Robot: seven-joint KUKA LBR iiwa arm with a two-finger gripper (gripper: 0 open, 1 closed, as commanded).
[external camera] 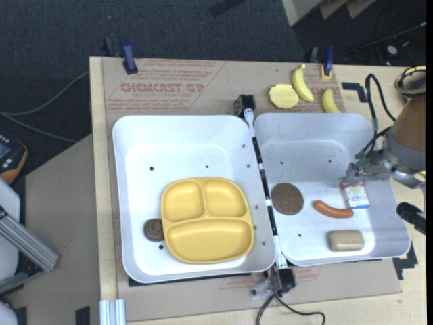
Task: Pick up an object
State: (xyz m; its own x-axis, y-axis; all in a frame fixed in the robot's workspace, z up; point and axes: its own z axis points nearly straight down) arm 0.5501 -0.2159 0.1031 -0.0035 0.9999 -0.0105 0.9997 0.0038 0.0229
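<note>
The sausage [333, 210] lies flat in the right bin [308, 137], near its right wall, with the gripper [356, 187] directly above and just beside its right end. It appears to be a light, smooth toy: rigid or slightly yielding, rounded, and likely to roll or slip under pinch. Recommended grasp point: mid-length, fingers across the narrow width. Jaw state cannot be determined; nothing is visible between the fingers. A tan block [345, 240] lies near, toward the front rim; a brown disc [287, 198] sits to the left, against the divider. Open floor remains toward the back wall. The left bin [169, 137] holds a yellow tray [205, 219].
</note>
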